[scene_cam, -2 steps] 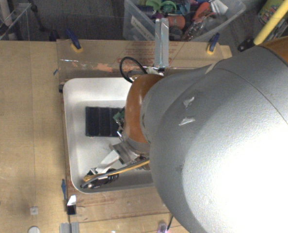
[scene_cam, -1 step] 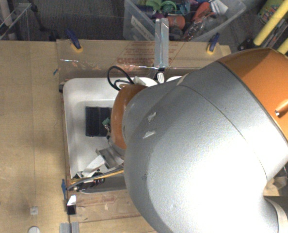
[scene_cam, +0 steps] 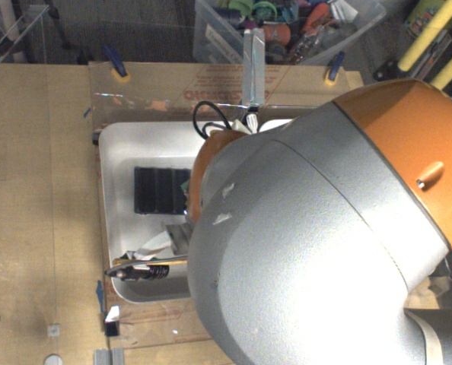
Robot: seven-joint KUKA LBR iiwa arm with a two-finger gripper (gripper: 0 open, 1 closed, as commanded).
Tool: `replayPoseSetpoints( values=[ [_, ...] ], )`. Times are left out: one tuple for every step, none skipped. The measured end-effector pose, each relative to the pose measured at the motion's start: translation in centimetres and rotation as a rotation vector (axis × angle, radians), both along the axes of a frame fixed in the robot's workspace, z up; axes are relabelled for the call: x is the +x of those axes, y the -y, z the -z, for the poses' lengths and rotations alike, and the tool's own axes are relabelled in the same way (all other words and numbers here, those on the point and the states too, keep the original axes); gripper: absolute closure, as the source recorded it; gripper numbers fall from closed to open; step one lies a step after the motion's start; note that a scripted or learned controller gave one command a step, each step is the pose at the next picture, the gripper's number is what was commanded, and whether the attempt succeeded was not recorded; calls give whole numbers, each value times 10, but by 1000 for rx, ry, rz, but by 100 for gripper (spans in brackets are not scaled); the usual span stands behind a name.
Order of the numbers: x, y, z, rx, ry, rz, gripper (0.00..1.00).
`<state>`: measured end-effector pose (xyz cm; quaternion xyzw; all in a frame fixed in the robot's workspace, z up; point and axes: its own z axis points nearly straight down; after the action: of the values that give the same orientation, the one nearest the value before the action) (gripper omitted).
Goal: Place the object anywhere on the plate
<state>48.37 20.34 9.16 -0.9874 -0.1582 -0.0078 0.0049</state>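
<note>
The bulky grey arm (scene_cam: 317, 265) overhangs the shallow white left bin (scene_cam: 119, 147), hiding its claw; grip unknowable.

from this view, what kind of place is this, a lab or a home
Most likely a robotics lab or workshop: a large grey-and-orange arm over a white bin on a plywood bench, with a clear tub of toys behind.

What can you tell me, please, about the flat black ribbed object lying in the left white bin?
The flat black ribbed object is a dark, roughly rectangular slab with faint lengthwise ridges, matte and plastic- or rubber-like in look. It lies flat on the floor of the shallow white left bin, toward the bin's far half. Its right edge is hidden behind the big grey robot arm, so its full outline cannot be seen. Nothing visibly rests on it.
</note>
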Motion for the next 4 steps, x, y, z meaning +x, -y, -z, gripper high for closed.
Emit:
replayPoseSetpoints(
  values=[
    [0, 1, -9, 0, -2, 3, 100],
    [0, -17, 1, -10, -2, 122, 100],
    [16, -21, 2, -5, -9, 118, 100],
    [67, -22, 3, -6, -8, 115, 100]
  ],
)
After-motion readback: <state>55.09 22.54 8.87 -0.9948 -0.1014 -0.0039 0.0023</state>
